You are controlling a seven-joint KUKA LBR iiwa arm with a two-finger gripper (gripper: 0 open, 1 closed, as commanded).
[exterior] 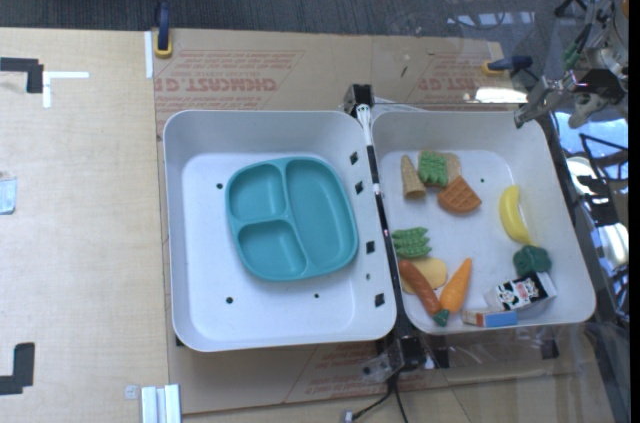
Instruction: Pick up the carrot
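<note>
At left, in the left bin (190, 241), a teal plate (292, 217); further right, low in the right bin (560, 211), the carrot (456, 284), aslant just beside a reddish vegetable (419, 285). Probably light, stiff and smooth plastic, so best pinched across the thick middle. At upper right, past the bin's far corner, the end effector (530, 111), well apart from the carrot, arm slanting in from the frame's edge, spread impossible to tell.

A teal plate (292, 216) with three parts sits in the left white bin (190, 241). The right bin (480, 161) has a yellow banana (514, 213), a green broccoli (532, 260), a small milk carton (521, 293), a waffle (460, 197), an ice cream cone (411, 177) and some green leafy toys (434, 168).
</note>
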